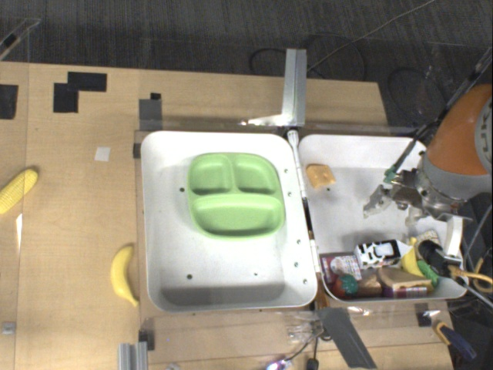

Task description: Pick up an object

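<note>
The gripper [383,200] hangs over the right bin [350,156], fingers seemingly apart with nothing between them, toys [385,264] heaped just below it, a bread piece [320,176] to its left.

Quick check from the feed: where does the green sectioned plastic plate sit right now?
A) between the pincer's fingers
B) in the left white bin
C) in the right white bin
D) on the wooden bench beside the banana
B: the green sectioned plastic plate lies flat in the middle of the left white bin, well apart from the pincer, which is over the right white bin.
</note>
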